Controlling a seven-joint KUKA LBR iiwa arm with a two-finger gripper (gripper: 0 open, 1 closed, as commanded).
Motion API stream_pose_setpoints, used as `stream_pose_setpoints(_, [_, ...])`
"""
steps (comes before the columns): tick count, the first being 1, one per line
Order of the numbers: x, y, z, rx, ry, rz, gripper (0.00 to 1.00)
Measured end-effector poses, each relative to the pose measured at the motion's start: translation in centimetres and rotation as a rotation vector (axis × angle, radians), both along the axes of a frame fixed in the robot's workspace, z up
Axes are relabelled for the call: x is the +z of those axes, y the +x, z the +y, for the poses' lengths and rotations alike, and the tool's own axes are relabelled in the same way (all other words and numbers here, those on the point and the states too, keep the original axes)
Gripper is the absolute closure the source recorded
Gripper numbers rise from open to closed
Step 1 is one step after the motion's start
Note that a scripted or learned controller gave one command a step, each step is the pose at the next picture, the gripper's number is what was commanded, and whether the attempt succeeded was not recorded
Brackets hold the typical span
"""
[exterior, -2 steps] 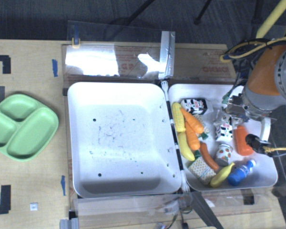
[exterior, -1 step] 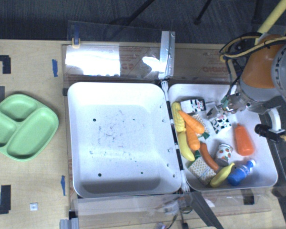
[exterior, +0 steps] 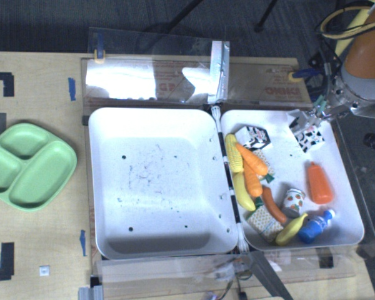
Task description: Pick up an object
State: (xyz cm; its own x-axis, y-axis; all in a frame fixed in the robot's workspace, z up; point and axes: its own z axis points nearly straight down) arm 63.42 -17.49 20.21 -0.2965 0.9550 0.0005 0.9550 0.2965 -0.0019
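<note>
The right bin (exterior: 353, 227) holds several toys: a corn cob (exterior: 234, 153), carrots (exterior: 252, 162), a banana (exterior: 242, 194), an orange oblong piece (exterior: 319, 182), a blue bottle (exterior: 315, 226) and a black-and-white box (exterior: 255, 137). My gripper (exterior: 314, 115) hangs over the bin's far right corner, below the grey wrist with its orange band (exterior: 364, 58). Directly under it is a small black-and-white spotted object (exterior: 310, 139). I cannot tell whether that object is held or lying on the bin floor.
The left bin (exterior: 153, 177) adjoins the right one along a central rim. A green divided plate (exterior: 29, 165) sits on the bench at far left. A clear plastic sheet (exterior: 156, 74) stands behind the left bin. Cables and a yellow hose (exterior: 344, 20) hang at the upper right.
</note>
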Motion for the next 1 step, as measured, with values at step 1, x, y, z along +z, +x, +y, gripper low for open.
stream_pose_setpoints(1, [-2.37, 2.04, 1.03, -0.307, -0.002, -0.001, 1.00])
